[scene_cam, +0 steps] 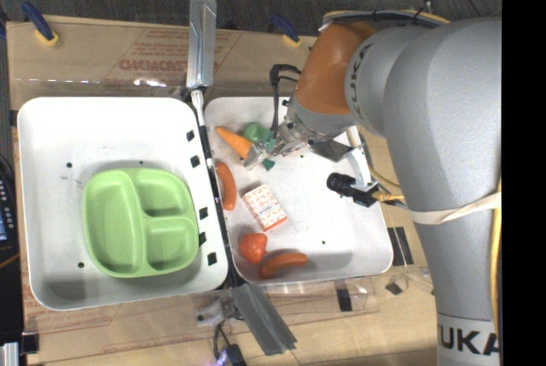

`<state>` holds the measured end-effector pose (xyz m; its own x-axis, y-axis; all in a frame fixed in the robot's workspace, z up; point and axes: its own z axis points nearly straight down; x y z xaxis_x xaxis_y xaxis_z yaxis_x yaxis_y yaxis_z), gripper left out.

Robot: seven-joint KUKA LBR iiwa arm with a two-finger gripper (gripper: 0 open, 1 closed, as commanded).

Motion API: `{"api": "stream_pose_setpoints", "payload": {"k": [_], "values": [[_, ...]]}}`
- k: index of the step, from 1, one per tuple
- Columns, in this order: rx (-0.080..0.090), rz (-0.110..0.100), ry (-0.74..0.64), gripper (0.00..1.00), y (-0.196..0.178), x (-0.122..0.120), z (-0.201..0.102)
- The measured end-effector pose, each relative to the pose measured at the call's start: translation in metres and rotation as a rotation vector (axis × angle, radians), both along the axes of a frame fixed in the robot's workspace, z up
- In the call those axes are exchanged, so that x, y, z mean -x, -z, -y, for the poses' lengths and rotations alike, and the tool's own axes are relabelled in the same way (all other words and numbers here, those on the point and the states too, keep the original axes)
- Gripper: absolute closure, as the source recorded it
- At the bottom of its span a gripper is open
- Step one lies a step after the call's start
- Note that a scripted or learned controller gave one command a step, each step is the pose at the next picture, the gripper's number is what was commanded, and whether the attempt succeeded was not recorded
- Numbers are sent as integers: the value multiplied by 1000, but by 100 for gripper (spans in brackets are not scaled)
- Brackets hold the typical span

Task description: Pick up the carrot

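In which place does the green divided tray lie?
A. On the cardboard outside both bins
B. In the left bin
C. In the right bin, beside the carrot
B: the green divided tray lies in the left bin; the carrot is in the right bin.

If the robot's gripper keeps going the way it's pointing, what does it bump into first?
Probably the carrot. The gripper points toward the picture's left, and the carrot lies just beyond its tip, though height is hard to judge from above.

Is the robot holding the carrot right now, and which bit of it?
It cannot be told. The end effector sits right beside the carrot's green-topped end in the right bin, but a grip isn't clear.
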<state>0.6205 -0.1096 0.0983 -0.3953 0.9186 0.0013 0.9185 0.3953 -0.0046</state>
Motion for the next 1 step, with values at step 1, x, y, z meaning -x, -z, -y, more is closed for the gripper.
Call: {"api": "stream_pose_setpoints", "payload": {"k": [1], "values": [[1, 4, 305, 100, -93, -12, -62]]}}
